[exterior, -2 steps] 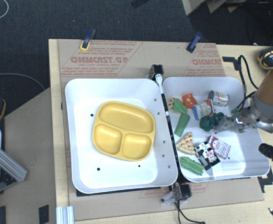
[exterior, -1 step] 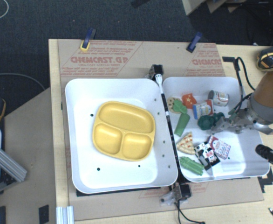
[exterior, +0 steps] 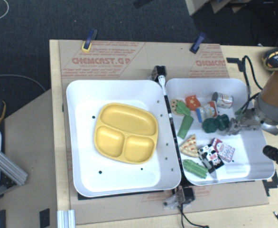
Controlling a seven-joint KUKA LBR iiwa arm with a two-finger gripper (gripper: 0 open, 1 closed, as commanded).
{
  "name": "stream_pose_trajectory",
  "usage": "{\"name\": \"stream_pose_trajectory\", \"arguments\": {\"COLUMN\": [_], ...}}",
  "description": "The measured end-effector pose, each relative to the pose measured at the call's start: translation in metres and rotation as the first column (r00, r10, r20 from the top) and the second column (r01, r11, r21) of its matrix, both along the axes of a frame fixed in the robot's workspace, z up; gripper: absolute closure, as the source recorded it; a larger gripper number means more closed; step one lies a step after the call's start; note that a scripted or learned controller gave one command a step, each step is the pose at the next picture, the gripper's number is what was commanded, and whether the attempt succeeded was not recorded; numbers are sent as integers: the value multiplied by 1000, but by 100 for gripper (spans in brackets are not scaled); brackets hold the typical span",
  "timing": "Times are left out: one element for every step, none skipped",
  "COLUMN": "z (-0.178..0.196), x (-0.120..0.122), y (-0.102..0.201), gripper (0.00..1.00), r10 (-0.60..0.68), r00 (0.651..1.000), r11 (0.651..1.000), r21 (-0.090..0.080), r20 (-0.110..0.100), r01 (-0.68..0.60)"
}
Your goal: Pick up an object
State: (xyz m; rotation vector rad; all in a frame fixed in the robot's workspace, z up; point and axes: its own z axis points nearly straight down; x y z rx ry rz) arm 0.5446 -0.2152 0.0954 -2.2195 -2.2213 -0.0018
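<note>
The right bin (exterior: 253, 167) holds several small items. Among them are a dark green lumpy toy (exterior: 215, 123), a long green pepper (exterior: 185, 126), a pizza slice (exterior: 189, 145), a black-and-white toy (exterior: 208, 155), a red-and-white packet (exterior: 223, 151), a small can (exterior: 223, 99) and a ridged green piece (exterior: 195, 168). My gripper (exterior: 236, 125) reaches in from the right and sits low in this bin, right beside the dark green toy's right side. Nothing is visibly lifted.
The left bin (exterior: 79, 127) holds a yellow three-compartment plate (exterior: 125, 133). A black divider strip (exterior: 168, 115) runs between the bins. More items, one red (exterior: 192, 101) and one blue-and-white (exterior: 207, 112), lie at the back of the right bin. Cables (exterior: 247, 72) hang at the right.
</note>
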Motion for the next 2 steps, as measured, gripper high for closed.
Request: {"name": "stream_pose_trajectory", "arguments": {"z": [44, 105], "x": [0, -3], "y": [5, -1], "gripper": [100, 100], "r10": [0, 0], "r00": [1000, 1000], "r11": [1000, 1000], "r21": [-4, -6], "r20": [5, 7], "r01": [0, 0]}}
